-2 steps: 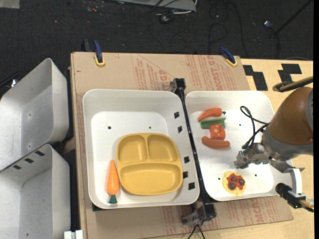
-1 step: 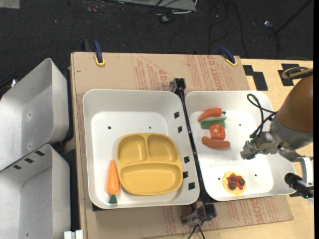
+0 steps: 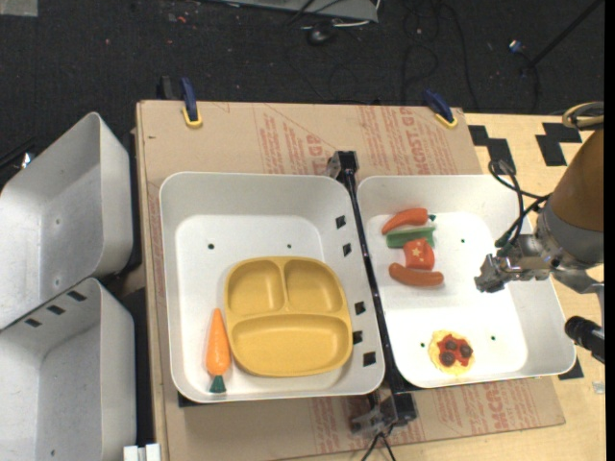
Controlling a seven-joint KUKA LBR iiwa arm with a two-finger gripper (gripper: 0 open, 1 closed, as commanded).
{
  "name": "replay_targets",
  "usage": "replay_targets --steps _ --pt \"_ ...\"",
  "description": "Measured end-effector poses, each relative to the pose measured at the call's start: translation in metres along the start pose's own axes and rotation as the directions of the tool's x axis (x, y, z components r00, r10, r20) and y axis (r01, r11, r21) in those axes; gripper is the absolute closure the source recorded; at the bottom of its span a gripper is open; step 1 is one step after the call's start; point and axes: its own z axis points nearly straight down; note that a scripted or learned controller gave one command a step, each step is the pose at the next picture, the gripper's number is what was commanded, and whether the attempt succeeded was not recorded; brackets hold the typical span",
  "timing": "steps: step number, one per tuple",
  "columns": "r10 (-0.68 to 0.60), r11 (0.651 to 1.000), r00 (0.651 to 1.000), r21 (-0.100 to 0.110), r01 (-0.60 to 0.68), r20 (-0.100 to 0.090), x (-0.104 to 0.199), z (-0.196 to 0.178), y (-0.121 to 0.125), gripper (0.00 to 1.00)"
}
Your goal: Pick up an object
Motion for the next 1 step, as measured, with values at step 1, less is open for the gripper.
replay_targets --steps 1 --pt "0.0 1.0 1.0 -0.002 0.0 0.001 -0.0004 -0.053 0.0016 1.0"
